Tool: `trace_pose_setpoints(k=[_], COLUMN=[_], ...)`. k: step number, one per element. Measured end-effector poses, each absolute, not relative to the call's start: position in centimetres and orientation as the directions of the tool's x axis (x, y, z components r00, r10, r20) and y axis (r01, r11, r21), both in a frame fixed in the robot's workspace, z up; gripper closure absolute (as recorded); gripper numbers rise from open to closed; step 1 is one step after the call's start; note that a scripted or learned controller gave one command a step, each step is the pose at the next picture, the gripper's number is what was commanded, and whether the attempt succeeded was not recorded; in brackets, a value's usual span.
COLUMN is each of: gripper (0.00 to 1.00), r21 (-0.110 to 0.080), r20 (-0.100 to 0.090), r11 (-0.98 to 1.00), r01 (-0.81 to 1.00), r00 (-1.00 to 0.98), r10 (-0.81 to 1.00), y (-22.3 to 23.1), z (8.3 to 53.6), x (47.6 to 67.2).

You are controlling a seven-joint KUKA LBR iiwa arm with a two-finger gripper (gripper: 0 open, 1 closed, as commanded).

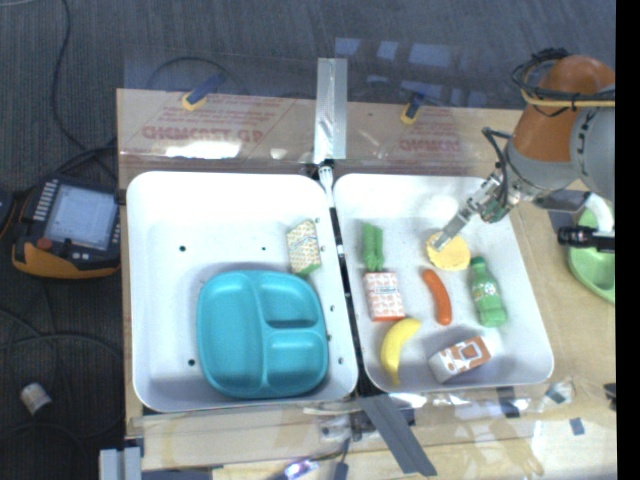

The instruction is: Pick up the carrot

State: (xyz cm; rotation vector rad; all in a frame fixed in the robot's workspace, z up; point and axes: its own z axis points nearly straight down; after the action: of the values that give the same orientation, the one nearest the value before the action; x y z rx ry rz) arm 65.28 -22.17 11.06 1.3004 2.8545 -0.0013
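Two white bins stood side by side: the left bin [150,268] and the right bin [520,298]. The left one held two things: one teal divided tray [262,333] near the front and one small patterned packet [303,246] at its far right. The right bin held seven things: one carrot [437,296], one banana [397,344], one green bottle [487,293], one slim green vegetable [372,245], one yellow round piece [449,254], one pink-patterned box [383,295] and one small carton [460,358]. One gripper [442,236] reached in.
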Motion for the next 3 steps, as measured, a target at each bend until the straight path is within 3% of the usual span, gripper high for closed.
trace_pose_setpoints(k=[1, 2, 3], gripper=[0.0, 0.0, 0.0], r21=[0.0, 0.003, 0.001], r20=[-0.001, -0.004, -0.002], r11=[0.763, 0.779, 0.778], r01=[0.646, 0.627, 0.628], r00=[-0.763, -0.779, -0.778], r10=[0.646, 0.627, 0.628], y=[-18.4, -12.2, -17.9], z=[12.7, 10.8, 11.4], x=[59.6, 59.3, 61.8])
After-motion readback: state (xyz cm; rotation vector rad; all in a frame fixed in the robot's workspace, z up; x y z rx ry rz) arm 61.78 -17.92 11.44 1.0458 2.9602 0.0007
